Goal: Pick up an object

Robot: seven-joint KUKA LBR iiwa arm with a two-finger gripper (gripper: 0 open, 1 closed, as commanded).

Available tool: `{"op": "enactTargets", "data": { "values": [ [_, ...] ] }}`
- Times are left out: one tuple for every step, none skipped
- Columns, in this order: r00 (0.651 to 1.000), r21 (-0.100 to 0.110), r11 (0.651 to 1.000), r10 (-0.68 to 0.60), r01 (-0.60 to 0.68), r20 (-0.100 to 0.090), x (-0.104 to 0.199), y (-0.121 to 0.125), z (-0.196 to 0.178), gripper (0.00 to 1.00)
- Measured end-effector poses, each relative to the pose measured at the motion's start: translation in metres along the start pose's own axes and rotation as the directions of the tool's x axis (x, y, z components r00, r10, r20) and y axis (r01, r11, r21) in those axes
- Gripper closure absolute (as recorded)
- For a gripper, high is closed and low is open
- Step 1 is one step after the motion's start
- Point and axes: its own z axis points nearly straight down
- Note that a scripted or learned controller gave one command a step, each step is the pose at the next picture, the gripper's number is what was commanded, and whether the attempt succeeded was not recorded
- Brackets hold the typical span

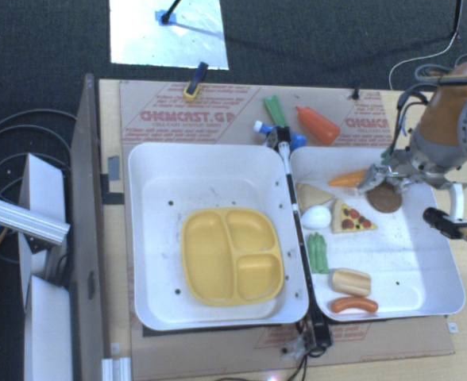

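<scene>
The gripper (pixel 380 182) hangs over the right bin's (pixel 432 292) back edge, beside the brown disc (pixel 386 200) and carrot (pixel 349 179); whether it is open or closed cannot be told.

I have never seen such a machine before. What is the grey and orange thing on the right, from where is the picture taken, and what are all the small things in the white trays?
The grey and orange thing is a robot arm. It reaches in from the right, and its gripper hangs over the far part of the right bin; the picture does not show whether anything is held. One fixed camera above the bench looks down at a slant.

Two shallow white bins stand side by side. The left bin holds a yellow divided plate. The right bin holds toy food: a carrot, a brown round piece, a pizza slice, a white egg, a green vegetable, a bread roll and a sausage. Its job is to pick up one object.
</scene>
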Motion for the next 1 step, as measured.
{"op": "enactTargets", "data": {
  "values": [
    [1.0,0.037,0.999,-0.004,0.004,-0.001,0.0367,0.0179,-0.0054,0.0]
  ]
}}
